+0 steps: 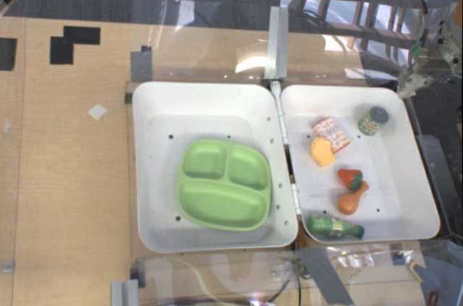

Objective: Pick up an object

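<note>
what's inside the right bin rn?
Right bin holds a red-white carton, yellow piece, small can, strawberry, orange piece and green bottle. Anything beneath them is covered.

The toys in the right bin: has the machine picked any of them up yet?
Nothing looks done so far. The small can, patterned box, yellow piece, strawberry, orange toy and green bottle all lie in the right bin. The arm's end sits at the bin's far right corner, carrying nothing visible. The whole pick is still left.
</note>
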Tool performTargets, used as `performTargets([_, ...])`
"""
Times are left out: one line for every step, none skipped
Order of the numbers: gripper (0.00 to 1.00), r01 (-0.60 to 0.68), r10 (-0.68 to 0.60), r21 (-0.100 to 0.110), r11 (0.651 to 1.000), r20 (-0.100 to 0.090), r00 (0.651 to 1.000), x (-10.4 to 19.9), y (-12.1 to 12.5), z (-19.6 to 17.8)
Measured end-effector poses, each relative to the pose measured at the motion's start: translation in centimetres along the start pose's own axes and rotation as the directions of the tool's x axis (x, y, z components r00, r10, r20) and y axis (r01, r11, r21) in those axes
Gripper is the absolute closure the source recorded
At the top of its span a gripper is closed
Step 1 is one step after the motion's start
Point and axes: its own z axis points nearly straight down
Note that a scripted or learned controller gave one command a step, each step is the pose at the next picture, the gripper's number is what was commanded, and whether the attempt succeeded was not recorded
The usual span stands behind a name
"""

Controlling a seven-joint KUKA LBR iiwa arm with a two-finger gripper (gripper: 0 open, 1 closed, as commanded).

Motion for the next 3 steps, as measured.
performTargets([1.00,-0.006,0.006,0.001,1.000,-0.001,1.000,-0.5,-0.6,13.2])
performTargets([1.00,-0.008,0.008,0.002,1.000,-0.002,1.000,2.0,0.8,15.6])
performTargets([1.00,-0.006,0.006,-0.005,1.000,-0.003,1.000,8.0,0.5,18.0])
